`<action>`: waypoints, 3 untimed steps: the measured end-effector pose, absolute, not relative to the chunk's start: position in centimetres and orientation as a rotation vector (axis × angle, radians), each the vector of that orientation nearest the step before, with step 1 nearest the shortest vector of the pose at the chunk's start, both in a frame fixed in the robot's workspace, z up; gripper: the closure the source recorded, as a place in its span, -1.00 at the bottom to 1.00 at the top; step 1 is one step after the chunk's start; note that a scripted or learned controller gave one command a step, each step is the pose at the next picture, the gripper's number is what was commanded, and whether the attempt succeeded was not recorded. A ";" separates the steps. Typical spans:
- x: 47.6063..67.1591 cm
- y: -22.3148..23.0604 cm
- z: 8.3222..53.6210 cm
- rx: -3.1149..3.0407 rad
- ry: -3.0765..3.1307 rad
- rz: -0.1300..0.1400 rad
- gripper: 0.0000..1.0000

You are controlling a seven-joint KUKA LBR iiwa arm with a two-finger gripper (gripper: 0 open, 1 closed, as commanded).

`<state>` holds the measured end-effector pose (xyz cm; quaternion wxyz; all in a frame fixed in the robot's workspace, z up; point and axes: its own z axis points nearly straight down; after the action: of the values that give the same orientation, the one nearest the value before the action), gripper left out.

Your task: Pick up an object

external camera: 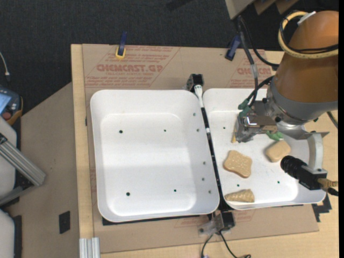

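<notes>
The left bin (pixel 145 155) fills mid-frame; the right bin (pixel 258 190), at right, bears the pieces. The arm (pixel 309 63) hangs from upper right, its gripper (pixel 244 130) low over that bin's upper part (whether its pincer is spread or closed I cannot tell). The bread-like slice (pixel 238 163) lies lower centre, probably light, soft foam; grip across its narrower sides. Smaller: a tan lump (pixel 277 151) and a wedge (pixel 239 196) at the lower rim.
</notes>
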<state>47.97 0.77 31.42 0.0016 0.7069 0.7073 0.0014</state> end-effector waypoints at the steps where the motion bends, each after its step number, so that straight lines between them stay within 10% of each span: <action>1: 48.0 -0.4 33.1 2.221 2.217 0.004 -1.00; 2: 47.8 1.2 27.0 2.225 2.226 -0.008 -1.00; 3: 48.0 0.3 31.3 2.219 2.219 0.005 -1.00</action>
<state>47.99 0.29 31.29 0.0019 0.7071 0.7071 0.0017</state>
